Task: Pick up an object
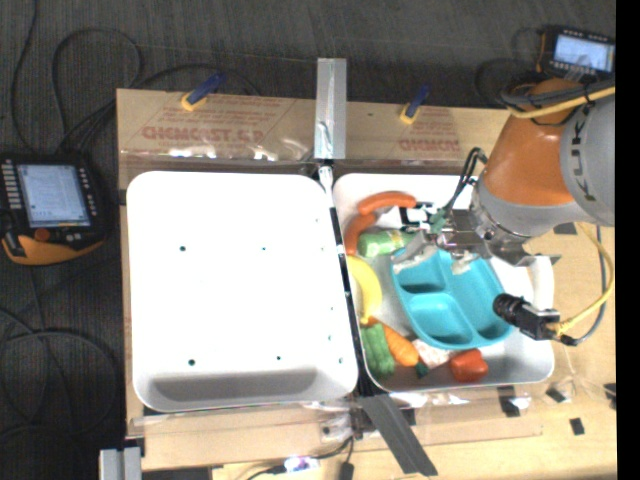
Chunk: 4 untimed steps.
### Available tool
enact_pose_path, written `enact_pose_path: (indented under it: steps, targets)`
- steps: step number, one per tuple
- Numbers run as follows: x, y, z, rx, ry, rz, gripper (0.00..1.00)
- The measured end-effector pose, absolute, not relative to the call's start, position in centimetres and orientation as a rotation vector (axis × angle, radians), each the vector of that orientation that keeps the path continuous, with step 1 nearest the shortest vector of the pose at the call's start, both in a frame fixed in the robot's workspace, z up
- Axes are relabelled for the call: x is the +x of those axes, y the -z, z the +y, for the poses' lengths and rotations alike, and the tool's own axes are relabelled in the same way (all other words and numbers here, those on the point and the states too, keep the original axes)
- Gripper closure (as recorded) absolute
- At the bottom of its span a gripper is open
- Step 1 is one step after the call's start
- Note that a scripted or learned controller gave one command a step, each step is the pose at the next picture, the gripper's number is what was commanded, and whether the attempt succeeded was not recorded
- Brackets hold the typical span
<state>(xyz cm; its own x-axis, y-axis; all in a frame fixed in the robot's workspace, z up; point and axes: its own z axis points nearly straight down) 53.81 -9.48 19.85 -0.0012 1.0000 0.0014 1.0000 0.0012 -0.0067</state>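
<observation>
The right bin (540, 368) holds a pile of toy food. A teal divided tray (447, 300) lies in its middle. Along the bin's left side are a curved orange sausage (380, 204), a green piece (374, 243), a yellow banana (367, 288), a green cucumber (377, 349) and an orange carrot (401, 346). A red tomato (468, 365) sits at the front. My gripper (432, 234) hangs low over the teal tray's upper left corner, close to the green piece. The wrist hides the bin's far right part.
The left bin (240, 288) lies beside the right one, with a raised divider rim (340, 268) between them. A metal post (331, 108) stands behind the bins. A tablet controller (48, 208) lies on the floor at the far left.
</observation>
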Motion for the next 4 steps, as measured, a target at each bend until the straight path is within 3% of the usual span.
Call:
enact_pose_path:
  steps: [1,2,3,4]
  targets:
    - [54.5,-9.0,-10.3,-1.845,0.015,-2.562,0.0]
    - [54.8,-10.2,-9.7,-1.838,0.032,-2.561,1.0]
    - [52.8,-18.0,-7.3,-1.859,-0.004,-2.526,1.0]
    - [58.0,-18.0,-6.3,-2.239,-0.009,-2.199,1.0]
